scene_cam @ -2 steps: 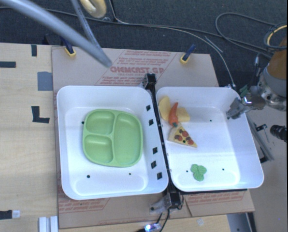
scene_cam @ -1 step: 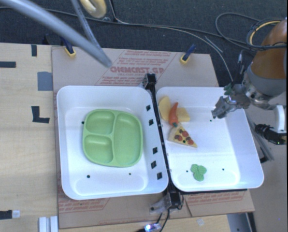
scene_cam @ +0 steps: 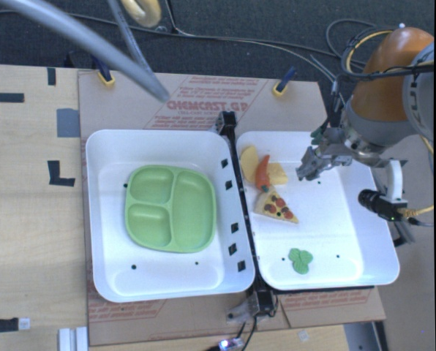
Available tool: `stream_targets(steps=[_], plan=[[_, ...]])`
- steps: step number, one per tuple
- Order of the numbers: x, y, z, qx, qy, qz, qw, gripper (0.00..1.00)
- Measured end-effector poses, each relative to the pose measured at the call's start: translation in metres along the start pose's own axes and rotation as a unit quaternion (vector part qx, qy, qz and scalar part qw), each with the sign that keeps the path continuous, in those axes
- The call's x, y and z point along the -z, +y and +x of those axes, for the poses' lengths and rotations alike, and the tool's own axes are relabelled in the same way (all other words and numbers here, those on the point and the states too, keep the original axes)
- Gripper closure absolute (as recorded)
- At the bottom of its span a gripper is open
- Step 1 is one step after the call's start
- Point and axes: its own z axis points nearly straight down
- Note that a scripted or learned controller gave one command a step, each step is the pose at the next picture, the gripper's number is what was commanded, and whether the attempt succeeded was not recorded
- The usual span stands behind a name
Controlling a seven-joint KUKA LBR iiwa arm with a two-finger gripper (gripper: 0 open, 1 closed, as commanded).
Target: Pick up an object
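Observation:
The right bin holds a pizza slice, a red pepper lying across yellow pieces, and a green broccoli piece near the front. My gripper hangs over the bin's back middle, to the right of the yellow pieces and above the pizza slice. Nothing shows between its dark fingers. The grey arm with its orange band comes in from the upper right.
The left bin carries a green divided plate. A black divider runs between the bins. Grey poles slant across the upper left. Cables lie behind the bins.

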Motion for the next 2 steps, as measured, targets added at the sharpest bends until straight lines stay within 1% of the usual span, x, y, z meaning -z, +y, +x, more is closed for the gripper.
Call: stream_targets(steps=[1,2], plan=[[-0.008,0.004,0.052,0.0,0.0,0.0,1.0,1.0],[0.002,-0.005,0.103,0.001,0.001,0.0,1.0,1.0]])
